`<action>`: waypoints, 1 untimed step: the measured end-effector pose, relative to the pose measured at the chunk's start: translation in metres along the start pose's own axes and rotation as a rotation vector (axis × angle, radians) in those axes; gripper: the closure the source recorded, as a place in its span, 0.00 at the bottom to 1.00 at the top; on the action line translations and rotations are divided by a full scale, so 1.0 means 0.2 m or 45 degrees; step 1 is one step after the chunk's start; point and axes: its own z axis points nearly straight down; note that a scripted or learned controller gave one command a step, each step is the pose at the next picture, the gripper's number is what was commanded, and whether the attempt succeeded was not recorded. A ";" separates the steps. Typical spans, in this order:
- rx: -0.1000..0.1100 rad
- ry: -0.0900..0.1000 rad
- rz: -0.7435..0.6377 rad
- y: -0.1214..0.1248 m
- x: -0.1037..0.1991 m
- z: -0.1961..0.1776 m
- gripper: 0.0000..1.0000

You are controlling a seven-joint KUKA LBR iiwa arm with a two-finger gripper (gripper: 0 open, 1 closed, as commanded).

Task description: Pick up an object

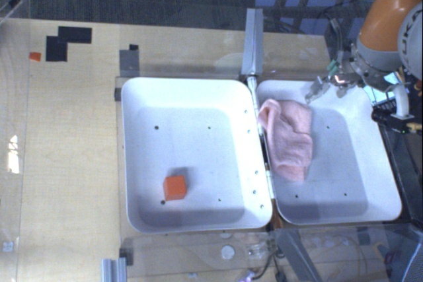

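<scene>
my gripper (322, 88) hangs at upper right; whether the jaws are apart, i cannot tell. the pink cloth (289, 137) looks soft and light: pinch a raised fold.

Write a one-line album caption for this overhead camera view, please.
Robot arm hovers at the right bin's far edge beside a crumpled pink cloth; an orange block sits in the left bin.

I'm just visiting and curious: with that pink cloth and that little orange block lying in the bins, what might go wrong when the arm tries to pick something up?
1. The crumpled pink cloth lies against the inner wall of the right white bin, so the gripper might bump that wall.
2. Soft cloth may slip free or lift only partly.
3. The small orange block sits far across in the left white bin; a slight miss could just nudge it.
</scene>
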 end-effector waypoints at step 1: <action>-0.003 0.000 -0.117 -0.09 0.19 0.38 0.00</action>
